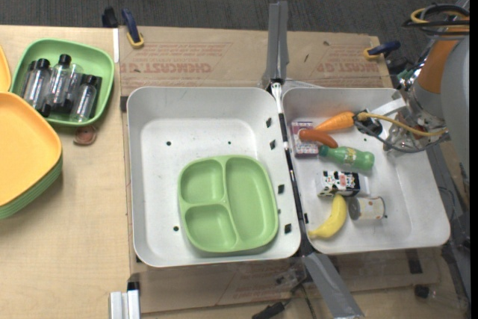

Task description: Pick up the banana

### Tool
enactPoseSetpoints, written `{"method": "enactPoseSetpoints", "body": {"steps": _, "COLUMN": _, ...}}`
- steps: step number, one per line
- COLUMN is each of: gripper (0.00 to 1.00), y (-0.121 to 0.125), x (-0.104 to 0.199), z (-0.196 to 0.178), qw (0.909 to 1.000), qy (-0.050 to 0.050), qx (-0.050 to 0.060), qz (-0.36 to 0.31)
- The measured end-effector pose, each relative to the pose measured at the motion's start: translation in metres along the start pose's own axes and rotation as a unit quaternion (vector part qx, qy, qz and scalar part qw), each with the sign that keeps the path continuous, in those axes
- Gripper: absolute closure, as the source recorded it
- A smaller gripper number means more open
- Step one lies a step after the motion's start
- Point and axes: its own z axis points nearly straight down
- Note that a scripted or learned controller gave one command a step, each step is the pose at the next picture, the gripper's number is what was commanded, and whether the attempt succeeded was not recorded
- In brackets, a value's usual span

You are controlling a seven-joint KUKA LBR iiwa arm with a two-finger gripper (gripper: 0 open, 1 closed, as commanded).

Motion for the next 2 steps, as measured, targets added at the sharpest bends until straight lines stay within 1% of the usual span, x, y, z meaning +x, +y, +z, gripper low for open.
{"method": "enactPoseSetpoints", "body": {"steps": 1, "gripper": 1.0, "y": -0.013, "x": -0.022, "z": 0.0, "qw": 1.0, "qy": 0.0, "qx": 0.0, "qz": 0.003}}
{"method": "enactPoseSetpoints", "body": {"steps": 2, "gripper": 1.0, "y": -0.016, "x": -0.033, "z": 0.001, "qw": 1.0, "qy": 0.0, "qx": 0.0, "qz": 0.009}}
